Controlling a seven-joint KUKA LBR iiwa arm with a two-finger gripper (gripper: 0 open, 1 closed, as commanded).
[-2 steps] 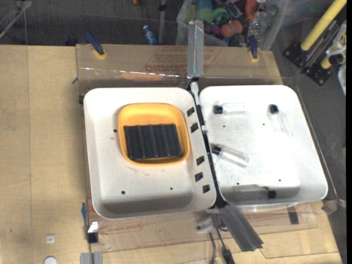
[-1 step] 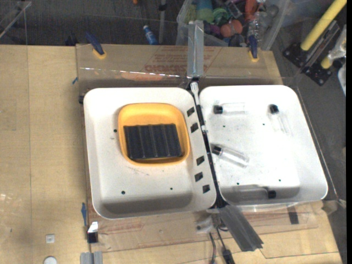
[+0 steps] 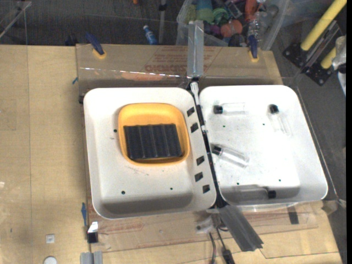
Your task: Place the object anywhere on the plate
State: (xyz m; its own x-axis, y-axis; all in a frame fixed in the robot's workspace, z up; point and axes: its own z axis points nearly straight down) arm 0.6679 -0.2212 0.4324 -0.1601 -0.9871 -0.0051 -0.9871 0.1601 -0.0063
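- Black ribbed rectangular block [image 3: 152,141] lies flat on the orange-yellow square plastic plate [image 3: 125,115]. It covers most of the plate's floor, with its near edge close to the plate's near rim.
- The plate sits in the left shallow white bin [image 3: 102,164], toward that bin's far edge and nearer its right wall than its left.
- If the block is the task's object, I judge the placing done. The risk is then any further contact, since a nudge toward the near rim could ride the block up onto it or slide the light plate across the bin floor.
- The right shallow white bin [image 3: 308,153] holds small clear tubes with black caps: one near the far left corner [image 3: 230,109], one near the far right [image 3: 278,119], one by the left wall [image 3: 230,155] and one at the near edge [image 3: 258,192].
- If a tube is meant instead, the trouble is likely greater. Clear round tubes are hard to locate and apt to roll or squirt from a pinch. The one at the near edge lies against the wall, leaving little room beside it.
- A tube carried over could catch the raised divider [image 3: 199,142] between the bins.
- Little bare plate is left, so a dropped tube would land on the ribs and might roll off.
- I cannot tell whether the claw is wide or narrow.
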